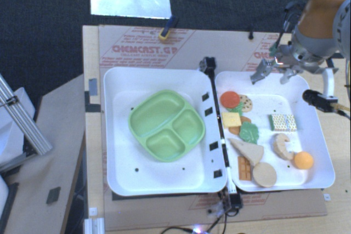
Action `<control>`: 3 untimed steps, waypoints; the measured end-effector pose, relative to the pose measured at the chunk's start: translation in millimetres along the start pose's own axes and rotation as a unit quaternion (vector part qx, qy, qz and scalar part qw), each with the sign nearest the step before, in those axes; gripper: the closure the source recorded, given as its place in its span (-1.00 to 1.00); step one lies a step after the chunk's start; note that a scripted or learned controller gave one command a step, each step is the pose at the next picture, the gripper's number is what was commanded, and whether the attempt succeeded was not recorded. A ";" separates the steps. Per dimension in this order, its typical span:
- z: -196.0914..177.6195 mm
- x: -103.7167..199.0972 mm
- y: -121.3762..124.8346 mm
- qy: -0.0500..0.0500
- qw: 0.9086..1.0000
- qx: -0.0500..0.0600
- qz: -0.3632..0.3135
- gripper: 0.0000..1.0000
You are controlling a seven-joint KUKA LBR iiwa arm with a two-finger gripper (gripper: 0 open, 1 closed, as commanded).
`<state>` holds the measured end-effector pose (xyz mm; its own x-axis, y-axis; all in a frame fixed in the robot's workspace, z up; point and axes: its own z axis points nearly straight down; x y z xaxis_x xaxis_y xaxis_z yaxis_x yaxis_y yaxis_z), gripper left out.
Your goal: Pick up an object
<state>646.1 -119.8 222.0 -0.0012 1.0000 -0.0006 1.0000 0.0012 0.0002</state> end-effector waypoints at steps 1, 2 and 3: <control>57.3 6.0 -5.2 0.000 1.000 0.000 0.000 -1.00; 97.7 6.5 -3.3 0.000 1.000 0.000 0.000 -1.00; 134.2 8.1 -0.5 0.002 1.000 -0.002 0.000 -1.00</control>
<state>645.6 -111.7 87.8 -0.0015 1.0000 0.0036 1.0000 0.0014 0.0040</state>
